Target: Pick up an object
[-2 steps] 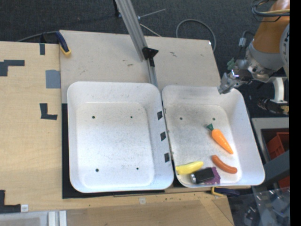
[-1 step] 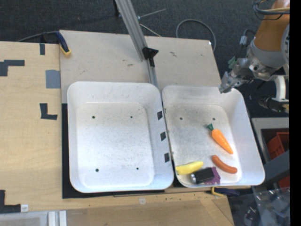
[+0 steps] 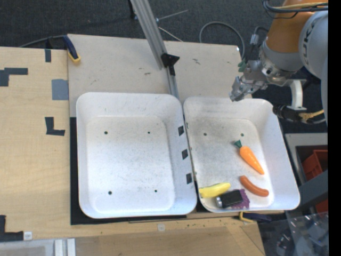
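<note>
Toy carrot (image 3: 251, 158), orange with a green stub at its upper end, lies tilted in the right-hand white bin (image 3: 213, 106), toward that bin's right side and apart from the other items. It is the nearest candidate to the arm.

Other contents of the same bin, all along the near edge: an orange-red sausage-shaped toy (image 3: 254, 186) just below the carrot; a yellow banana-like piece (image 3: 214, 190); a black block (image 3: 230, 199) touching a purple item (image 3: 244, 199), the two packed close together with the yellow piece just beside them.

Left-hand white bin (image 3: 128, 100) is not relevant to this step.

Gripper (image 3: 237, 93) hangs over the far rim of the right bin, well apart from every object. Nothing is between its fingers. Whether the jaws are wide or narrow cannot be told at this angle.

Step, as judged: approach phase; no target reached, the pick not yet begun.

Next move calls for: travel toward the near side of the bin and to the right, then descent over one object. The carrot looks the best choice: isolated, with room on both sides for fingers. Grip should span its narrow width, so wrist needs aligning across its long axis. The black/purple cluster risks a double contact.
</note>
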`<act>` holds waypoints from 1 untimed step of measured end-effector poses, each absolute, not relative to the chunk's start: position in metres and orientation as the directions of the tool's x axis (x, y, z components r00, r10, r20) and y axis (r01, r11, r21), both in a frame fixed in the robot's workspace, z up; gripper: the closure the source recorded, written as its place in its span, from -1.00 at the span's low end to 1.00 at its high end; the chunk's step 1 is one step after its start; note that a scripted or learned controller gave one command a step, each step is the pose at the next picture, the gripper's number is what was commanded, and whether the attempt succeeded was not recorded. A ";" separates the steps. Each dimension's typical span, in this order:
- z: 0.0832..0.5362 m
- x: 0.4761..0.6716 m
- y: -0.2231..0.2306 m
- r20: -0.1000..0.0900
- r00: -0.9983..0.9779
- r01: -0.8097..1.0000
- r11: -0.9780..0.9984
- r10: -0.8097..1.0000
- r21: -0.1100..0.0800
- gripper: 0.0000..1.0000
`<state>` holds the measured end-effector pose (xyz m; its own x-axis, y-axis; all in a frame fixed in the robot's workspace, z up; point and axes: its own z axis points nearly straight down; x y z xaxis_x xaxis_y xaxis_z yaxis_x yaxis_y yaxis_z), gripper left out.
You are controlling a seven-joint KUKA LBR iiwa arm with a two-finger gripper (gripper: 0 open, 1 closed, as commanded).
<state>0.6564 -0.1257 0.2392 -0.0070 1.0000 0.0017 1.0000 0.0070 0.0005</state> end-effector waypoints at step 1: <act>0.244 0.652 -0.077 0.002 -0.006 1.000 0.006 1.000 -0.001 1.00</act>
